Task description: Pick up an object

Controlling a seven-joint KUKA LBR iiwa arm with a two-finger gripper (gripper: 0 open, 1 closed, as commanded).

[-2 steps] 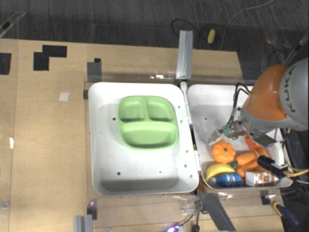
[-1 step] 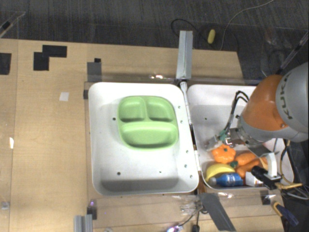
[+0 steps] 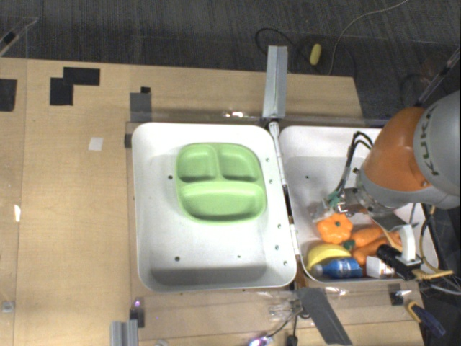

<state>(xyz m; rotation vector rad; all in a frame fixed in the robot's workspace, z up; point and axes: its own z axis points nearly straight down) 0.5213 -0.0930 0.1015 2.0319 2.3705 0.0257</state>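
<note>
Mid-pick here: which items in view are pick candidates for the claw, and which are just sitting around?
In play (right bin):
- orange pumpkin-like toy
- banana
- blue bottle
- carrot-like orange piece
- the arm reaching in over them

Lying about:
- green divided plate in the left bin
- yellow item on the floor beyond the bench

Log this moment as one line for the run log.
arm: over right bin | end effector: above orange pumpkin toy | nearby: banana, blue bottle | left bin: green divided plate

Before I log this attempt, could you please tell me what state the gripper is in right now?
Gripper: cannot be told; it sits low in the right bin, just above the orange pumpkin toy.
</note>
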